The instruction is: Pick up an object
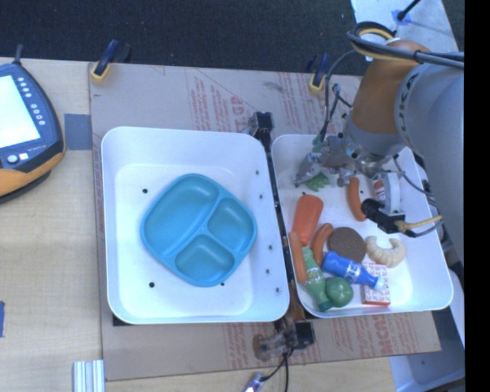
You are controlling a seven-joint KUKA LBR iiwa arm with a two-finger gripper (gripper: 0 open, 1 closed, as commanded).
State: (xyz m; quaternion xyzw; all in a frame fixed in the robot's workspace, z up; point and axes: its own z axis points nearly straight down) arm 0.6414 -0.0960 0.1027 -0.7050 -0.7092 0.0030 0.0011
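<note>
Toy food [340, 256] heaped just below claw [327, 167], right bin [429, 288].

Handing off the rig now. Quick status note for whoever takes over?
Gripper: low over the back of the right bin; finger state unreadable, nothing seen held.
Right bin: toy food piled up, including an orange carrot, brown disc, blue bottle, green ball, croissant.
Left bin: a blue divided plate.
Done: no pick confirmed.
Left: grasp one object and lift it.
</note>
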